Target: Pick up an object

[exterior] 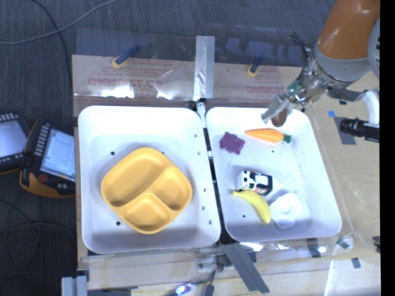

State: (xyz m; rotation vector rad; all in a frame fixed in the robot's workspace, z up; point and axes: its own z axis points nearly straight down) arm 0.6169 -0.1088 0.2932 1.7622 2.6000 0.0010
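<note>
The right bin [321, 165] holds an orange carrot [264, 135] at the back, a purple grape bunch [232, 143] to its left, a black-and-white cow toy [255, 181], a yellow banana [255, 205] and a white lumpy object [287, 209] at the front. My gripper [278, 113] hangs above the bin's far edge, just behind and above the carrot, apart from it. Nothing shows between its fingers.
The left bin [99, 128] bears a yellow divided plate [147, 190]. A pendant with a screen [49, 159] lies on the floor to the left. Clamps and tape line the board behind the bins.
</note>
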